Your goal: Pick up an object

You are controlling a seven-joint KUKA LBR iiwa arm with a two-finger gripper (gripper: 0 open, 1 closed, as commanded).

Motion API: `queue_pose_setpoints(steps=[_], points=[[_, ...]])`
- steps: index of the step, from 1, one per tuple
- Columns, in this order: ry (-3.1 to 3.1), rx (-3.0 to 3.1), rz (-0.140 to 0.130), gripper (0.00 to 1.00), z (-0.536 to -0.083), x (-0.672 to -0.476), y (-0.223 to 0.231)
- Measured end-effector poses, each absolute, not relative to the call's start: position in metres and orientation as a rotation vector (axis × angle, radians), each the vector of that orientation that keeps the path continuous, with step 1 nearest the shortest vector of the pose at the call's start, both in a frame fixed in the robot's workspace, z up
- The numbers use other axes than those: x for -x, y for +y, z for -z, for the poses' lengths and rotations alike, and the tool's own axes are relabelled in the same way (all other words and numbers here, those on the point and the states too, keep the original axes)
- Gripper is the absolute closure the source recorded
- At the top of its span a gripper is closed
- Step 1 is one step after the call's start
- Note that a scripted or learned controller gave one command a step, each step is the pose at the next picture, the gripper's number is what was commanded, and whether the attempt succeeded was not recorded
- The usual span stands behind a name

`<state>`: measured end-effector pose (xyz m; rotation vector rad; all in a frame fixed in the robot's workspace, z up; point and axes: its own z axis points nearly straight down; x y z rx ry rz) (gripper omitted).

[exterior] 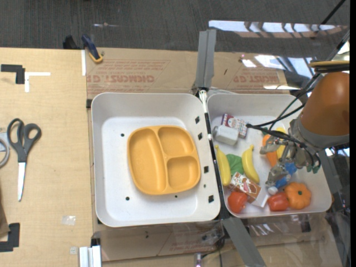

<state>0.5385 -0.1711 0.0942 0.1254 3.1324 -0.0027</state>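
Down at the near edge of the right bin (320,204) sit a red tomato toy (237,201), a red pepper toy (278,202) and a small orange pumpkin toy (298,195). Just beside the tomato lies a little snack packet (245,183) with brown and white print; its words are too small to read. Two yellow banana toys (250,164) lie a bit farther back, with a green leafy piece (234,163) between them.

Over the pumpkin and pepper hangs the gripper (278,174), low inside the right bin, with the big orange band (330,105) of the arm above it. A small blue thing (281,179) sits right at the tips, but it is hard to see if the tips are wide or tight, or if they grip anything.

Beside that bin, the left bin (105,166) holds a yellow tray (164,159) with three sections.

Farther back in the right bin are a grey-white block (226,133) and a small box (233,124) with red and white print.

On the wooden bench at the left lie scissors (22,149) with grey handles. Behind the bins is brown cardboard (139,74) with red upside-down letters that look like "CHEMICAL GU".
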Motion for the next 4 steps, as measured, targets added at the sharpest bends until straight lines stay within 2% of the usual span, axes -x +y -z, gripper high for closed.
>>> queue_pose_setpoints(steps=[1,2,3,4], points=[[3.103,-0.441,0.001,0.00,-0.094,-0.521,-0.198],[3.100,-0.433,0.004,1.00,-0.105,-0.523,-0.197],[3.100,-0.432,0.003,0.00,-0.105,-0.523,-0.196],[3.059,-0.689,0.000,0.00,-0.094,-0.571,-0.160]])
